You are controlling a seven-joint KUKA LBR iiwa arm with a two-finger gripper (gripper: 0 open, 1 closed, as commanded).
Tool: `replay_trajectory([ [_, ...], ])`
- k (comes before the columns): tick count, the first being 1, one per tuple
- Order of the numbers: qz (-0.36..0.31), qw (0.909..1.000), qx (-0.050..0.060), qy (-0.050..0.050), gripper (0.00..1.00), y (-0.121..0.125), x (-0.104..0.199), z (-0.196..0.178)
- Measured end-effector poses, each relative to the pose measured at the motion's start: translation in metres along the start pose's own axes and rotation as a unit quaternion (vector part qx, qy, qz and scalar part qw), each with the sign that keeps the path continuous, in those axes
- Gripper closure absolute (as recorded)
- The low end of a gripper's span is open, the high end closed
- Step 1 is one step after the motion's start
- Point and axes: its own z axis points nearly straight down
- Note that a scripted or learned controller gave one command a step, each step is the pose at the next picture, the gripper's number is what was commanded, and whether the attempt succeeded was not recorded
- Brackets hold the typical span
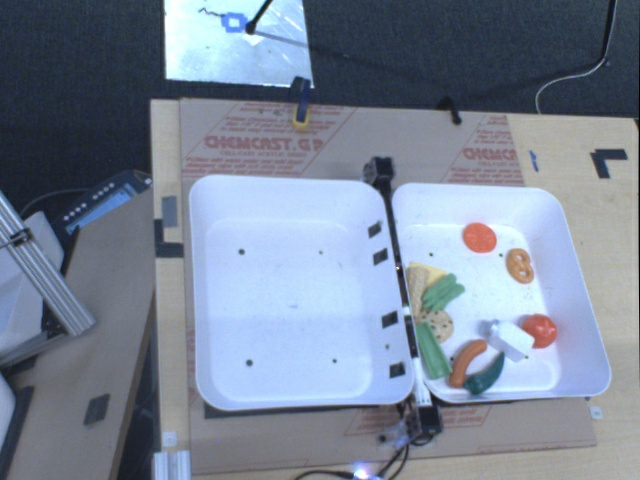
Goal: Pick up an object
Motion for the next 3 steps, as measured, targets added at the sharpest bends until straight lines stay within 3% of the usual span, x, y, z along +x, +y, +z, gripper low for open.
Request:
replay_trajectory([
  [3,-0.004,1.0,0.0,0.0,1.0,0.0009,0.004,0.0],
])
